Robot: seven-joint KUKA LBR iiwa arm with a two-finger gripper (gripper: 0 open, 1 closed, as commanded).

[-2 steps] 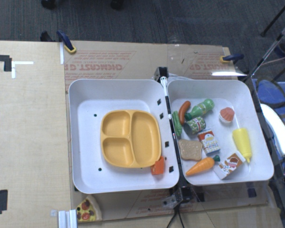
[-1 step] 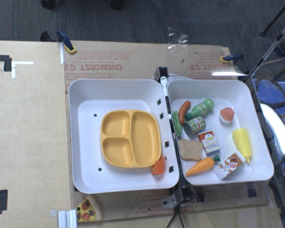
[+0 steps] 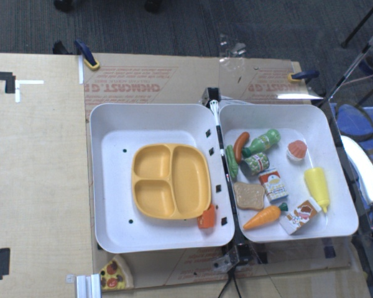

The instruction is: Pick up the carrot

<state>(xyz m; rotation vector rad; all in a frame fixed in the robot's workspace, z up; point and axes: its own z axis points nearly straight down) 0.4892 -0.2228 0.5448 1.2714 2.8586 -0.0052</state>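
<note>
Carrot [image 3: 262, 217] lies in the right bin [image 3: 336, 160], near its front wall and close to the divider between the two bins, tilted so the pointed tip aims toward the front-left and the green top sits up to the right. In the camera view you see it flat on the floor of the bin, with the bread slice [image 3: 249, 195] just behind it, seemingly touching or nearly so, and a small carton [image 3: 300, 216] just beside the green end. It looks like a toy of moulded plastic, so judge it light, stiff and rather smooth; it should not crush, but a tapered, glossy body tends to squirt out toward the thin end when squeezed. You would do best to take it across the thick middle, a little toward the green top, closing across its width and not along its length. Come in with the grip turned to match its slant, so one side drops between carrot and bread and the other lands on the bare floor in front. Mind the orange-red piece [image 3: 207, 218] in the left bin [image 3: 105, 166], beside the yellow plate [image 3: 172, 180]: its colour is similar, but it is not your target.
</note>
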